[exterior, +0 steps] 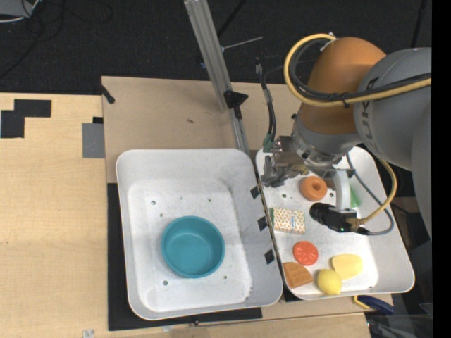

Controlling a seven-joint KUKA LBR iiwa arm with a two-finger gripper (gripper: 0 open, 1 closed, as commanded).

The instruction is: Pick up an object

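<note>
Grey arm with an orange band reaches in from the right over the right white bin (394, 277).
Its gripper (276, 166) sits low at that bin's upper left corner; whether it grasps anything cannot be told. In this bin lie an orange ring (313, 187), a patterned packet (288, 220), a red disc (305, 252), a tan wedge (297, 275) and two yellow pieces (338, 272). At centre frame, the left bin (176, 171) on the desk (49, 210) holds a teal bowl (193, 246).
</note>
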